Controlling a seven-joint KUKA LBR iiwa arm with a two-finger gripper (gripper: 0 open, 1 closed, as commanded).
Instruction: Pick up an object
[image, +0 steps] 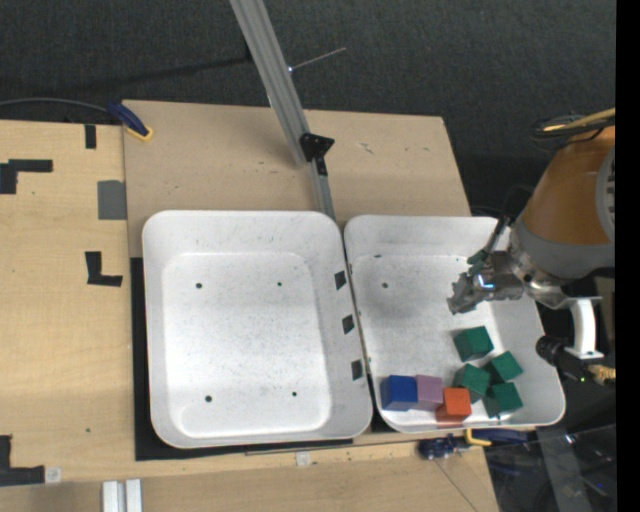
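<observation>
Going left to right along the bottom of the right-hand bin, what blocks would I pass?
Blue block → pale purple block → orange block → a cluster of green blocks, too bunched to order.

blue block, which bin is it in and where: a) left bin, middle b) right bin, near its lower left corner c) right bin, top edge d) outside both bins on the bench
b: the blue block sits in the right bin near its lower left corner, directly beside a purple block and close to an orange block.
</observation>
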